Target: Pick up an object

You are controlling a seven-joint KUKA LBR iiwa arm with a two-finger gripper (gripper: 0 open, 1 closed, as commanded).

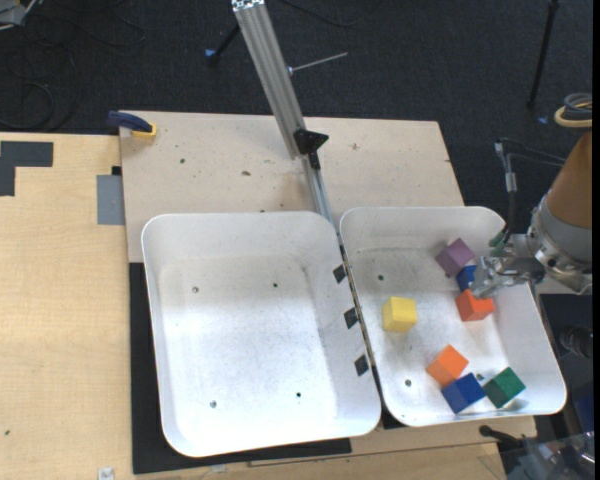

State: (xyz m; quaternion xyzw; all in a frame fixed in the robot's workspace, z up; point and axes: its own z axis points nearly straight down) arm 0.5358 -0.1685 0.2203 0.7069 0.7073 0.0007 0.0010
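Camera view: the gripper [488,280] hovered just above a red cube [474,306], a purple cube [454,257] beside; finger state unclear, descent seemingly next.

one camera, fixed high above the bench [280,158], looks down at a slant so the far edge of the bench sits toward the top and dark floor shows beyond it. it stands far enough back to take in both white bins whole, the left bin [170,258] and the right bin [410,223] side by side, with the arm [570,208] entering at the right edge.
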